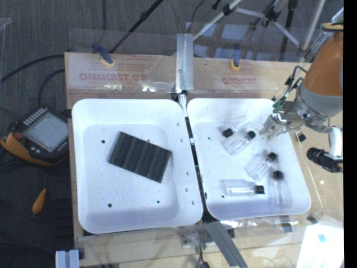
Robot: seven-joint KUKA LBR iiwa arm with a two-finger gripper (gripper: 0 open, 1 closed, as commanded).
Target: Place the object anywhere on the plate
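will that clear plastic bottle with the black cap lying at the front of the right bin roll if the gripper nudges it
Probably. The clear plastic bottle with the black cap lies on its side and looks round, so a sideways push would likely roll it. It looks empty, so probably light. Its smooth wall may slip between fingers.

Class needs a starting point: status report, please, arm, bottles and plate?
Gripper over right bin's far edge. Clear bottles lying loose in that bin. Dark ridged plate in left bin, nothing on it.

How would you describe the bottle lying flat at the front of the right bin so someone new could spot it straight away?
Start at the right bin, the one holding several clear bottles with black caps. Look along its near edge for the clear bottle lying on its side. Unlike its neighbours, it lies level across the view, with its black cap pointing right.
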